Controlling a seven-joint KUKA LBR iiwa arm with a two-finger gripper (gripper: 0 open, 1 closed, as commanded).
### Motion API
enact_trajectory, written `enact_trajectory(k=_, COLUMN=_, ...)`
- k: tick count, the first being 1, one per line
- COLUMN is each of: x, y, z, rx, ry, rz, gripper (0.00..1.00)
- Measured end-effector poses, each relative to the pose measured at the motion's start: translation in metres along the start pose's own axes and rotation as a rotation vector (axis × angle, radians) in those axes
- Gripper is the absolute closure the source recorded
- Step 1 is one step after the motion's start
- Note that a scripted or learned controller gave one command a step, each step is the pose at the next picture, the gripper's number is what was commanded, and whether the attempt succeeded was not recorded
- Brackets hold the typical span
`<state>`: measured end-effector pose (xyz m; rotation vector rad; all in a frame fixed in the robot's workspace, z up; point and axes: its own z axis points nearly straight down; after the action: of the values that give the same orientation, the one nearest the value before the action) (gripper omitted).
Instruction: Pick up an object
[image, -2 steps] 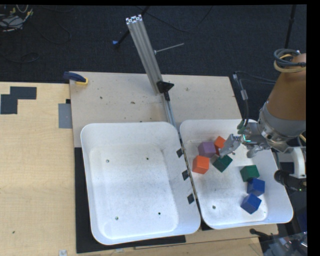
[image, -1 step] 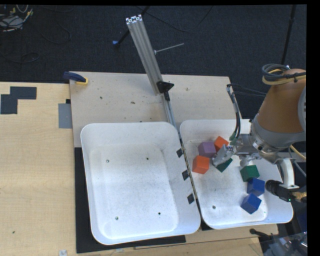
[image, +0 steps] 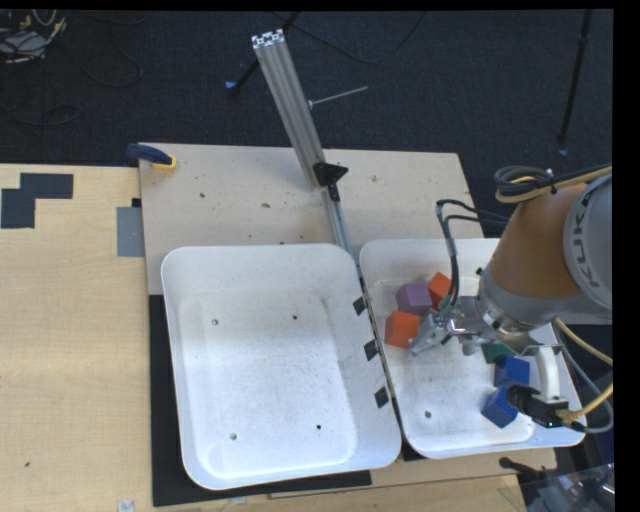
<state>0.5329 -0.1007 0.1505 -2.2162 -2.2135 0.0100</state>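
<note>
My gripper (image: 428, 338) hangs low over the right bin (image: 440, 440), its metal fingers just right of an orange cube (image: 402, 328). A purple block (image: 414, 296) lies just behind that cube, and a second orange block (image: 440, 287) sits beside it further back. Two blue blocks (image: 513, 371) (image: 499, 408) lie towards the bin's right side, with a dark green piece (image: 495, 352) partly under the wrist. The fingers look slightly apart with nothing seen between them.
The left bin (image: 200, 290) lies beside the right one, with black clips along the shared rim. A slanted aluminium bar (image: 295, 105) rises behind the bins. A blue and yellow clamp (image: 150, 155) sits at the board's back left corner. Cables trail off the arm at the right.
</note>
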Motion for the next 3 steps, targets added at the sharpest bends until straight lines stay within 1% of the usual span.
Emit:
enact_trajectory(k=1, x=0.001, y=-0.002, z=0.054, rx=-0.001, ry=0.000, rz=0.001, gripper=0.00)
enact_trajectory(k=2, x=-0.001, y=-0.001, z=0.041, rx=-0.005, ry=0.000, rz=0.009, gripper=1.00)
enact_trajectory(k=3, x=-0.003, y=0.006, z=-0.019, rx=-0.014, ry=-0.002, rz=-0.002, gripper=1.00)
